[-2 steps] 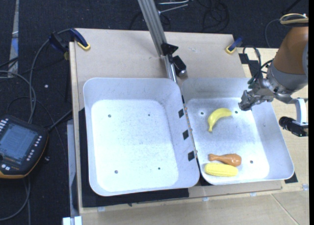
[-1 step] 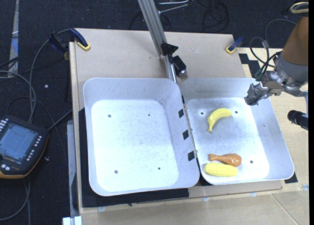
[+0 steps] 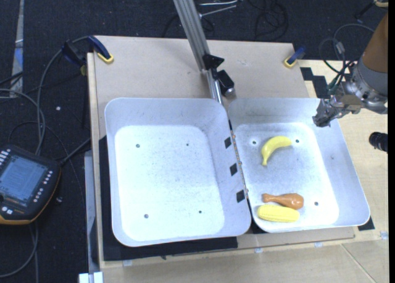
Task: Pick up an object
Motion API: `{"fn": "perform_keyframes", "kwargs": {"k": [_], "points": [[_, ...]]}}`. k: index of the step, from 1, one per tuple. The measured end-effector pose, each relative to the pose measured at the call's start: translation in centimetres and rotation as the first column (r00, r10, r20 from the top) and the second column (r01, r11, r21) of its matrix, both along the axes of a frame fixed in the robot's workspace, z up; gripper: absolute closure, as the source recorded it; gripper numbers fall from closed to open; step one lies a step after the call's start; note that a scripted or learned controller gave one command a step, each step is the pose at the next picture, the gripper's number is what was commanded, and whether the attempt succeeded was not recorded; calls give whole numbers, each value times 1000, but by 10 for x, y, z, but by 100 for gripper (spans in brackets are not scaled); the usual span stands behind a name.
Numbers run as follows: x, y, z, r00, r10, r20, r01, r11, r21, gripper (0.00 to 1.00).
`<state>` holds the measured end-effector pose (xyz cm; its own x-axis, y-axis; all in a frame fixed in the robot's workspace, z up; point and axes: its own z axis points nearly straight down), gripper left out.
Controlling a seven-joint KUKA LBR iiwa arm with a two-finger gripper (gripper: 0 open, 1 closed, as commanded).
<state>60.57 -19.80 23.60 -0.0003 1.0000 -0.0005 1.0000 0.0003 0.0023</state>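
Two white bins sit side by side on the bench (image 3: 154, 65), their inner rims meeting near the middle. The left bin (image 3: 117, 170) has a speckled floor. The right bin (image 3: 345, 177) holds three things. A banana (image 3: 274, 147) lies near the middle of its floor, a bit toward the far edge, curved with one end pointing to the near-left. A drumstick (image 3: 285, 200) lies near the bin's near edge, its thin end pointing left. A corn cob (image 3: 278, 214) lies just beside the drumstick on the near side, close to the near-left corner; whether the two touch is unclear.

The arm (image 3: 375, 59) comes in over the bench's right edge. The gripper (image 3: 323, 117) hangs over the far-right corner of the right bin, at its rim, well apart from all three things. It looks dark and small here, so I cannot tell whether it is spread or pressed together; nothing shows in it.

A slanted metal bar (image 3: 194, 28) runs down from the far side to the spot where the two bins meet at their far edge. Yellow clamps (image 3: 106, 58) sit at the bench's far corners. A pendant (image 3: 21, 183) lies on the floor to the left
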Motion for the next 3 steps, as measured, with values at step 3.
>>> {"fn": "perform_keyframes", "kwargs": {"k": [3], "points": [[23,140,4,1000,5,-2,-5,1000,2,100]]}}
